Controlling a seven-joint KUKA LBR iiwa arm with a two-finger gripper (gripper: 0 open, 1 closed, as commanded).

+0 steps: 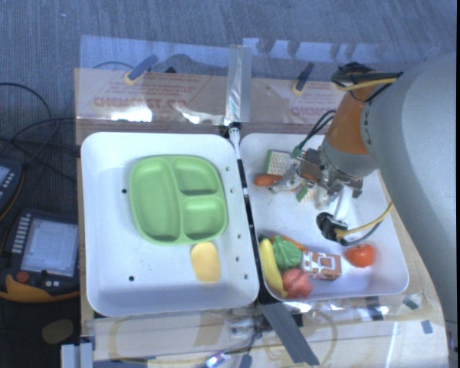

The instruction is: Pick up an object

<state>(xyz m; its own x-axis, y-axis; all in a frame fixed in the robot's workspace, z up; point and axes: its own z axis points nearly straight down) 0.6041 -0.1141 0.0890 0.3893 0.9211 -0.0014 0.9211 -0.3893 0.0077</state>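
Note:
My gripper [310,184] is low in the right bin [383,282], in its upper middle, under the orange band of the wrist. Right beside it lie a small green-patterned card [278,161], a little orange-red piece [264,180] and a yellow-green bit [302,194]. Along the near side of this bin are a banana [269,265], a green vegetable [288,253], a pink-red fruit [295,282], a small orange-and-white box [320,264] and a red tomato [360,255]. Nothing is visibly held.
The left bin [107,205] holds a green divided plate [177,198] and a yellow block [206,261] near its front. A raised divider [244,205] separates the bins. A black-and-yellow cable [345,228] loops below the gripper.

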